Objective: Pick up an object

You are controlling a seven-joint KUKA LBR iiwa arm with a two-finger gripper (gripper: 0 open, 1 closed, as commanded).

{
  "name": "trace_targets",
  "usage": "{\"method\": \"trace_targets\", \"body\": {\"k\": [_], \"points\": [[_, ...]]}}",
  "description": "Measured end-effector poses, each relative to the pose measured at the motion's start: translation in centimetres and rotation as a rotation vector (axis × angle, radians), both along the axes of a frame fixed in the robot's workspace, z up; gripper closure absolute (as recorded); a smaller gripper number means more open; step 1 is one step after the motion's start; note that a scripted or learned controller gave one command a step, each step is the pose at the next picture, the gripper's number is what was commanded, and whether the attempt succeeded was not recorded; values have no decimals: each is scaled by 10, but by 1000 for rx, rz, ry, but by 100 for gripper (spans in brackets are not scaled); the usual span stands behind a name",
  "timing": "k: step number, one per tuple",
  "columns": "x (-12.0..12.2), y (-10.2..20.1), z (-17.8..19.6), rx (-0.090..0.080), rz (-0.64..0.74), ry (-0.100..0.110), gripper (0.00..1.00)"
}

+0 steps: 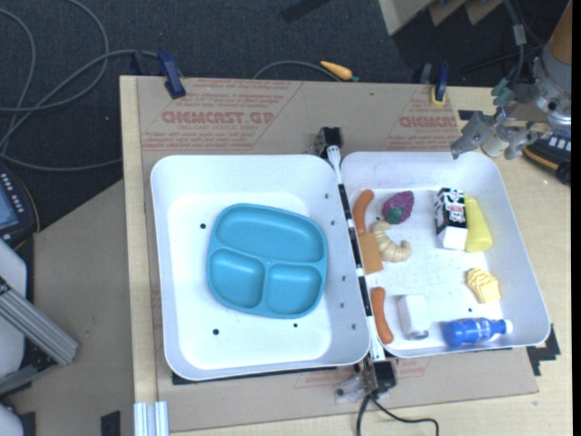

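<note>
The right bin point(517, 243) holds several small toy items. An orange sausage point(363, 212), a purple grape bunch point(398, 207) and a tan croissant point(391, 244) lie at its left. A black-and-white carton point(449, 218) rests beside a yellow piece point(478, 225). Nearer the front lie yellow fries point(484, 284), a blue bottle point(474, 331), a white cylinder point(413, 316) and a second sausage point(381, 314). My gripper point(481, 134) hovers over the bin's far right rim, apart from all of them and with nothing seen in it.
The left bin point(182, 198) carries a blue divided plate point(266, 260). A black hinge strip point(349, 243) runs between the two bins. Blue clamps point(171, 73) pin the cardboard bench top at the back. Cables lie on the dark floor beyond.
</note>
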State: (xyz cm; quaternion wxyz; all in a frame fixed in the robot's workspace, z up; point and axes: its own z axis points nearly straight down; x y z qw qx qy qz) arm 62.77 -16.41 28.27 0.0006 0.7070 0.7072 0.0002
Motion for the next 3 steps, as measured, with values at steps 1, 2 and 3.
{"method": "trace_targets", "body": {"k": [1,2,3], "points": [[16,95,-105,7,8,13,0],[-16,67,-205,2,-4,12,0],[33,68,-200,-4,7,40,0]]}}
